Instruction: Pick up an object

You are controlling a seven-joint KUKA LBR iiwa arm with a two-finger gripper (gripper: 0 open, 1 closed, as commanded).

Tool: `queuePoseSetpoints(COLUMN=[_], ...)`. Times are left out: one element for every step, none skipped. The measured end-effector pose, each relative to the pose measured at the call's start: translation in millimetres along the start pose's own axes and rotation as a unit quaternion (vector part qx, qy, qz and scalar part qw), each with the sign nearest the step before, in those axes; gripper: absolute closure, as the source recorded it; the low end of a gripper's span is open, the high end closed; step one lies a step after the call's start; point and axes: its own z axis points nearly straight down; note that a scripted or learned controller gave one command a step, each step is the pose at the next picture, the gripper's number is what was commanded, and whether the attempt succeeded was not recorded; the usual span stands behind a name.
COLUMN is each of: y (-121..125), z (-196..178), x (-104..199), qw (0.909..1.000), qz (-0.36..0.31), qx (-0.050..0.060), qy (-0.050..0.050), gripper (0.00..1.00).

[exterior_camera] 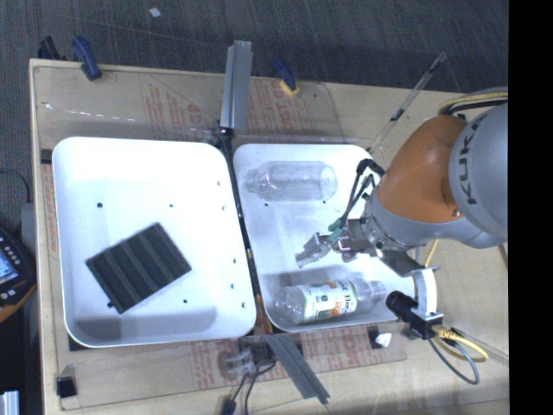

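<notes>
Bench w/ two white bins (147, 150); clear labelled bottle (328, 301) is noted in right bin, text unreadable; gripper (315, 247) state undeterminable.

I'm looking down on a pale wooden bench (138, 93) printed with faint red lettering, set on dark carpet. Two shallow white bins sit directly on it, side by side and nearly touching. The left bin (69, 171) takes the nine o'clock half of the bench; the right bin (259, 232) sits toward three o'clock. A grey bar (235, 85) runs from the gap between them up to twelve o'clock. Two blue clamps (86, 59) grip the far edge, one at eleven o'clock, the other (283, 73) near twelve. At six o'clock a grey bracket (294, 366) lies at the near edge.
</notes>
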Motion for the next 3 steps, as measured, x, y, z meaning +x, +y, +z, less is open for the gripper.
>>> queuePoseSetpoints(y=[-1, -1, 6], z=[-6, 17, -54], x=[-20, -50, -58], qw=[0.9999, 0.9993, 0.9987], qz=[-0.016, -0.038, -0.051], qx=[0.000, 0.001, -0.001], qy=[0.000, 0.001, 0.000], gripper=[0.00, 0.00, 0.00])
